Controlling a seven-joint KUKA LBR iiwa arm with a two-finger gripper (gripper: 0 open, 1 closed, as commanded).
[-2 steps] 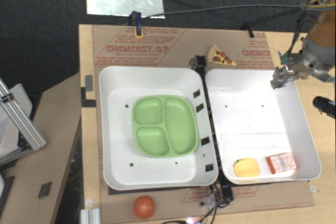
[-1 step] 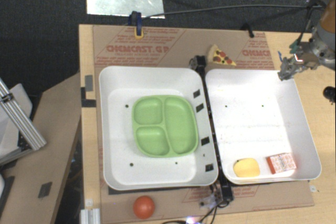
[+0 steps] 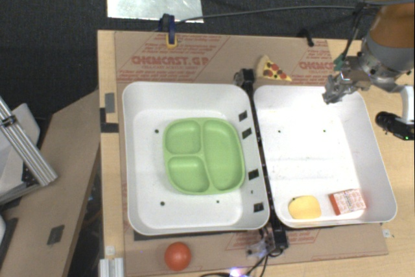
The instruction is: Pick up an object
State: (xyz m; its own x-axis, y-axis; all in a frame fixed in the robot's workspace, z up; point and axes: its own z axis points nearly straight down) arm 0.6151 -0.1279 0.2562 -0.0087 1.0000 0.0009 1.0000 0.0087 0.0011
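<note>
Right bin (image 3: 363,139): end effector (image 3: 334,93) over far corner, finger state unclear; yellow object (image 3: 304,207), red box (image 3: 347,202) near front.

1. Yellow object (image 3: 304,207): a rounded, lemon-like item with a smooth matte surface. It lies on the floor of the right bin (image 3: 311,139), close to that bin's near wall and left of centre along it.
2. Red-and-white box (image 3: 346,202): a small rectangular carton with a red end and a pale printed face. It lies flat and slightly skewed in the near right corner of the same bin, just beside the yellow object but apart from it.
3. Green divided plate (image 3: 203,154): a light green tray with rounded corners and three compartments. It lies flat, open side up, roughly central in the left bin (image 3: 139,139).
</note>
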